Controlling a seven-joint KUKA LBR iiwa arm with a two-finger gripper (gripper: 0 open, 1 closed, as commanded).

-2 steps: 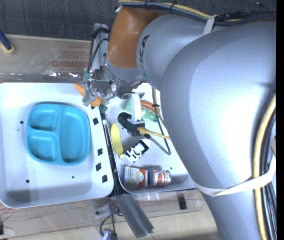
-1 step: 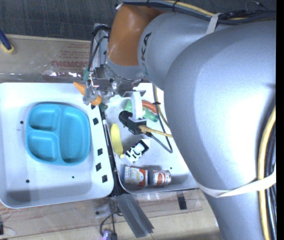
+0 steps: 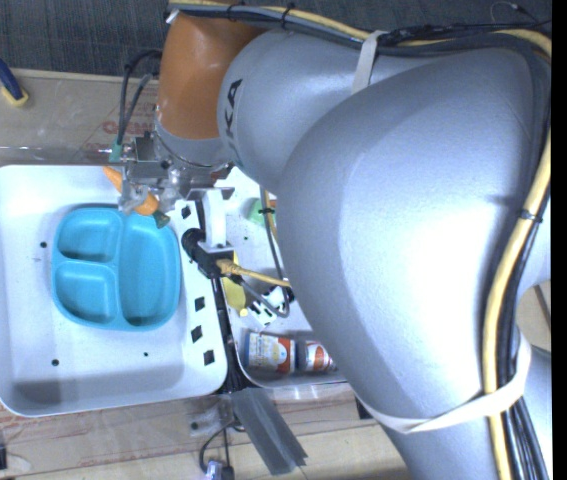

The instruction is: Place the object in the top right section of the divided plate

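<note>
Tool: at the plate's upper right rim.
Object: orange, under tool.
Grip: can't tell.

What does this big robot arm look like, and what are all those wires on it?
The arm is a bulky, rounded, glossy silver-grey shell with dark lettering near the wrist. An orange band rings it above the wrist. Black and yellowish cables run along its outside, tied on with pale straps. At its end sits a small metal gripper with thin wires leading to it.
</note>
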